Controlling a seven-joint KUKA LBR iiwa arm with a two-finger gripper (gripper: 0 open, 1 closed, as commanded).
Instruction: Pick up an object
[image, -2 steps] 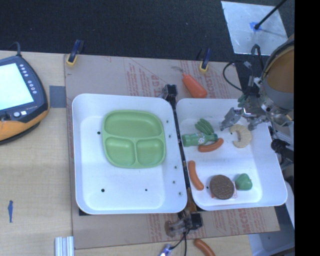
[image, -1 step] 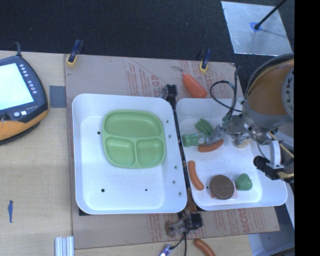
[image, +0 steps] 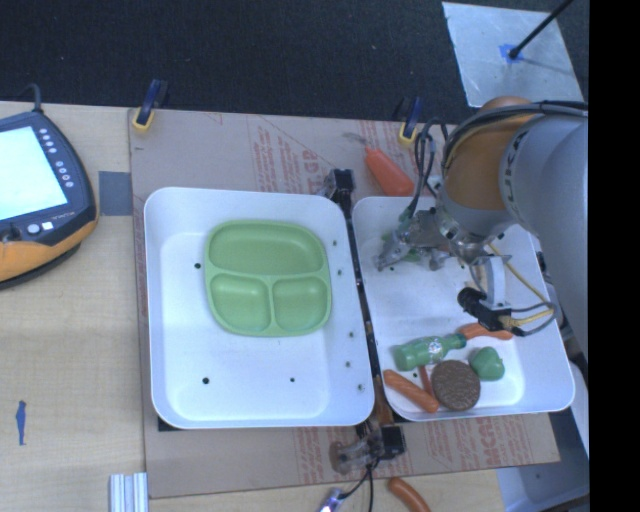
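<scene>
The pincer (image: 405, 250) is hovering right of centre, grip unclear; the green bottle (image: 428, 350) looks light, slick—take its middle.

Blurred at the bin's (image: 540, 395) 12 o'clock: gripper (image: 415, 250), grip unreadable. Cut off at the bottom edge: carrot (image: 408, 493).

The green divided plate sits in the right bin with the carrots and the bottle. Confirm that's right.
Not right. The camera view shows the green divided plate alone in the left bin. The carrots and the green bottle lie in the right bin, near its front edge.
</scene>
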